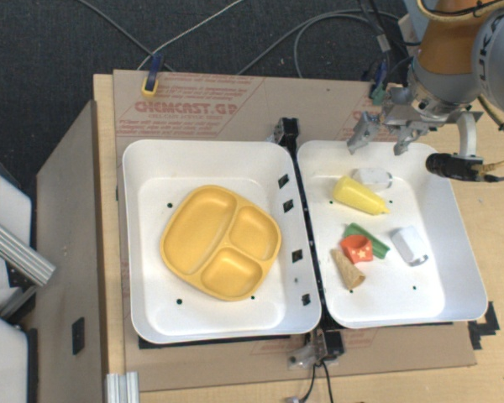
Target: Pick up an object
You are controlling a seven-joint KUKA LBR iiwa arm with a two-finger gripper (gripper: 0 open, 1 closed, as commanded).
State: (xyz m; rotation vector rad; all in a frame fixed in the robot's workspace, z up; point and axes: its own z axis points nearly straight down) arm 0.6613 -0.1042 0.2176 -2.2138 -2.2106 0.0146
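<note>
We see the counter (pixel 193 99) carrying two white bins. The left bin (pixel 143 225) holds a yellow divided plate (pixel 221 242). In the right bin (pixel 454 250), which we take as our landmark, a yellow wedge (pixel 359 196) lies near its far side, a clear cup (pixel 373 177) just behind it, a grey cylinder (pixel 409 245) toward its right, and a red and green piece (pixel 359 247) touching a brown piece (pixel 348 269) near its middle. The gripper (pixel 378 144) hangs over the bin's far rim, fingers spread, gripping nothing.
</note>
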